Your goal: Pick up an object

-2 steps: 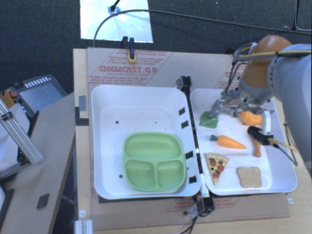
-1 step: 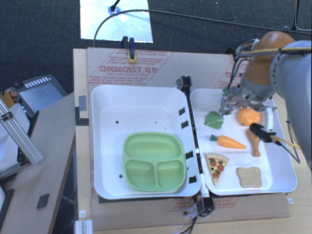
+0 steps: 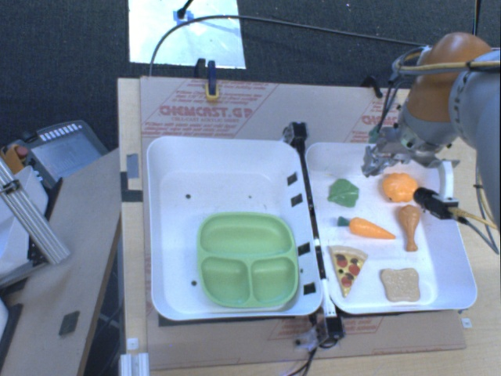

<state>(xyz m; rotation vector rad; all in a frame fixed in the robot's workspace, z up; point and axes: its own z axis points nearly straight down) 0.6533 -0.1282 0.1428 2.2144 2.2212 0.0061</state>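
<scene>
Probably the biggest risk is a miss, because the toy foods in the right bin lie close together: the tool hangs over the back of that bin, above and between the green leaf and the orange fruit, so if it comes down here it may push one of them aside or close on nothing. The fruit is round and could roll away. Whether the tool is open or closed I cannot tell; nothing is visibly held in it. The arm reaches in from the right, bent down at the wrist, with cables hanging beside it. Nearer the front lie a carrot, a chicken leg, a pizza slice and a bread slice. The left bin holds a green divided plate.
</scene>
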